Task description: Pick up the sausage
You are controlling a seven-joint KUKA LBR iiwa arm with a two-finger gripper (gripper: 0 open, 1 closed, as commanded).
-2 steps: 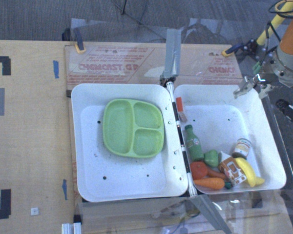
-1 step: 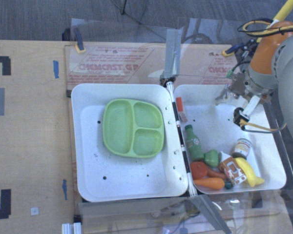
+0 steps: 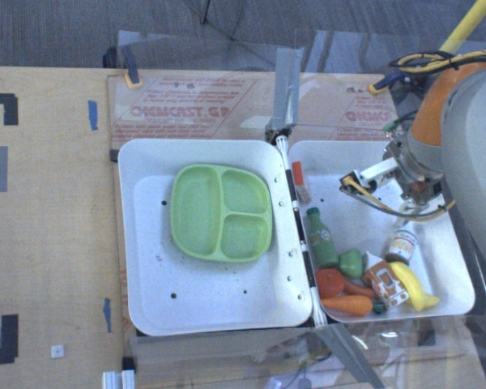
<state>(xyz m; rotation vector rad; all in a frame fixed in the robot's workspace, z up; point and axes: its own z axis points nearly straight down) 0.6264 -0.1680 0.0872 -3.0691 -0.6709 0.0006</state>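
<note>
One green plate [image 3: 221, 213] (in left bin [image 3: 146, 286]), gripper [image 3: 415, 190] above right bin [image 3: 350, 227]

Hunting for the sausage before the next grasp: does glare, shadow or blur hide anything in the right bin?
Camera view: even, soft light and no glare on the right bin; the pile at its near end is soft, so the sausage is hard to single out; the arm looks blurred.

- This is a robot lab: a grey arm [image 3: 474, 128] with an orange band reaches over a wooden bench [image 3: 49, 217].
- Black tape marks [image 3: 4, 108] and blue tape [image 3: 92, 114] are stuck to the bench top.
- The left bin [image 3: 146, 298] holds a green plate [image 3: 221, 212]; the right bin [image 3: 463, 286] holds toy food [image 3: 348, 305].
- A cable [image 3: 206, 2] trails across grey carpet [image 3: 65, 14].
</note>
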